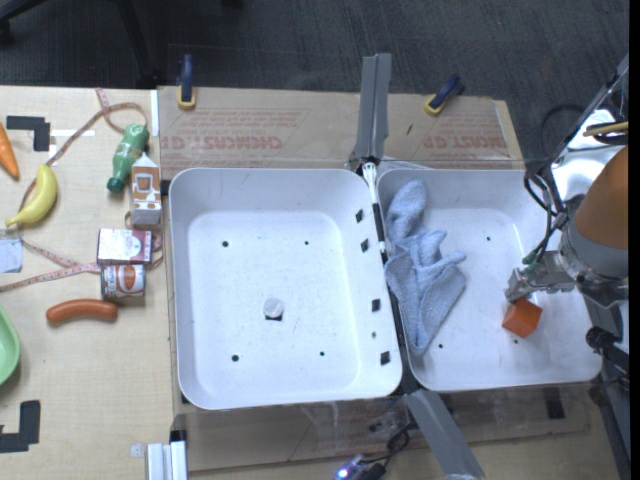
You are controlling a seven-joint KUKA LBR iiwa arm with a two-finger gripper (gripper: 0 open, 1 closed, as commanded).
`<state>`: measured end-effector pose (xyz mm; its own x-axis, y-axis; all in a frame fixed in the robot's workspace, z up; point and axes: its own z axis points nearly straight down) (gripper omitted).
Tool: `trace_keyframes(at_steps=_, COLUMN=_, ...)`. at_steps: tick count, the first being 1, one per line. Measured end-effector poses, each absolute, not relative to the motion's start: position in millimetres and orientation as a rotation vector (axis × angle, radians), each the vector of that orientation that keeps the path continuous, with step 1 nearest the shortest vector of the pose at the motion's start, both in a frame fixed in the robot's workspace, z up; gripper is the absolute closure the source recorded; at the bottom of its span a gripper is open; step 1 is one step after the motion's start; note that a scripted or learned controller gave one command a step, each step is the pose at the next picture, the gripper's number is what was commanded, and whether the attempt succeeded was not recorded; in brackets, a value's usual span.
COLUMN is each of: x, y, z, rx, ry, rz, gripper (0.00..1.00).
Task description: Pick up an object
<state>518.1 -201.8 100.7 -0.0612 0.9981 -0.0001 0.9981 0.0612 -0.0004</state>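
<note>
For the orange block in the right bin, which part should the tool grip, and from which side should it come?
Grip the orange block across its two flat sides, coming from above. It lies alone on the right bin floor, apart from the blue cloth, so a top approach looks free. The tool is just above it.

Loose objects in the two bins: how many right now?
3. A small white disc in the left bin; a blue-grey cloth and an orange block in the right bin. The cloth may hide more.
</note>
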Motion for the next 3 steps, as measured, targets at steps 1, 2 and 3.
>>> trace_keyframes(at_steps=1, x=516.1, y=-128, z=182, rx=-2.126, ry=-2.314, rz=0.001, gripper=1.0)
trace_keyframes(at_steps=2, x=515.9, y=-128, z=182, rx=-2.127, ry=-2.312, rz=0.001, gripper=0.0)
trace_keyframes(at_steps=3, x=498.5, y=-180, z=102, rx=-2.069, ry=-2.361, rz=0.003, gripper=0.0)
